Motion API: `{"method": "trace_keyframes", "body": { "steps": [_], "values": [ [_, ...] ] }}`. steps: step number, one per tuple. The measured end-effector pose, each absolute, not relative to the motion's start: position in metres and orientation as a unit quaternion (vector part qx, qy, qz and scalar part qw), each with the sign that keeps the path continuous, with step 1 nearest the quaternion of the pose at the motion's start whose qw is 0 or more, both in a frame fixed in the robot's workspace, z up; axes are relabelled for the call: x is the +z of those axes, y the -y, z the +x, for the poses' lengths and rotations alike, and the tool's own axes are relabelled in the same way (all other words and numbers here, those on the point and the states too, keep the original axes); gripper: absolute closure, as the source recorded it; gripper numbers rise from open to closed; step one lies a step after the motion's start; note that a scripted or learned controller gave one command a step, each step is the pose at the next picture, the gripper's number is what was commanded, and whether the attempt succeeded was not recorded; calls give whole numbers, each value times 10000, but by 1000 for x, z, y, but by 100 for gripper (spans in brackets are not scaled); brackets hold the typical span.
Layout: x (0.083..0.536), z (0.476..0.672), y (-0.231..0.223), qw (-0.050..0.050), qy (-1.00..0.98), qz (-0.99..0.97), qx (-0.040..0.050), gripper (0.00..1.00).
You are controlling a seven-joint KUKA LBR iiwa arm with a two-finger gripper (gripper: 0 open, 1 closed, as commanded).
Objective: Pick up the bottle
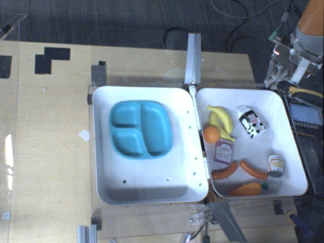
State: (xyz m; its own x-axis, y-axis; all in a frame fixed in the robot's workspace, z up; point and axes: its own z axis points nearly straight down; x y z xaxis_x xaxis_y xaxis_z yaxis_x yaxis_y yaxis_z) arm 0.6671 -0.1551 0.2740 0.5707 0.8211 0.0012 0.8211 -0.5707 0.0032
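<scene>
You have not begun the pick: the end effector [283, 70], grip state indeterminate, hangs beyond the right bin [291, 116], well apart from the untouched bottle [276, 164].

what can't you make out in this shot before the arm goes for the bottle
- Gripper, camera view: small and blurred at the top right; finger state unreadable.
- Arm above the orange band: cut off by the top right edge.
- Bottle: too small to read its label.
- Purple packet: print too small; its top edge is partly hidden by the orange.
</scene>
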Motion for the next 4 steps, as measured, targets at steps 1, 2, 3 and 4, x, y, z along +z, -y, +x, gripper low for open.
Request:
{"method": "trace_keyframes", "body": {
  "steps": [1,2,3,4],
  "values": [
    [274,667,155,9,-4633,8862,9,0],
    [126,669,191,-3,-3169,9485,-5,0],
    [126,669,190,-2,-3175,9482,-2,0],
    [86,661,203,-19,-2485,9686,-15,0]
  ]
}}
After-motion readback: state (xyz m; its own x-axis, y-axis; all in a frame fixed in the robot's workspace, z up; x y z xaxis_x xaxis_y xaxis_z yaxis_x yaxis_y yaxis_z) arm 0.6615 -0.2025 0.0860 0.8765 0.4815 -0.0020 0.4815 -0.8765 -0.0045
